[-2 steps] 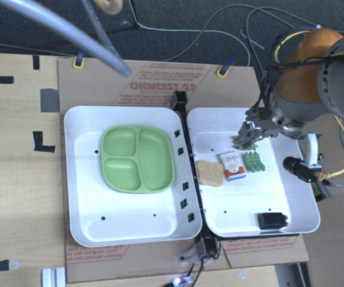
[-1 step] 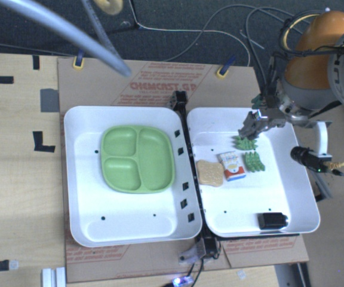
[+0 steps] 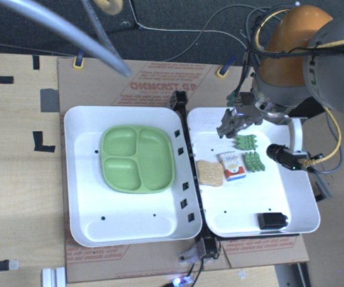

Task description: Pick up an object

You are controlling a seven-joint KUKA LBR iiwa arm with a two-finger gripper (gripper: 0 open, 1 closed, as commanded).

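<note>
Camera view | end effector [image 3: 227, 129] low in right bin [image 3: 291, 187], open or closed: cannot tell | green pieces [image 3: 245, 142], small carton [image 3: 232, 165], tan slice [image 3: 210, 173], black block [image 3: 272, 220] in right bin | green tray [image 3: 137, 159] in left bin [image 3: 79, 178]

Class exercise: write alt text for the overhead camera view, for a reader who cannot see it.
A robot gripper hovers over the right bin, above two green toys, a small carton, a cracker and a black block. The left bin holds a green divided plate.
</note>
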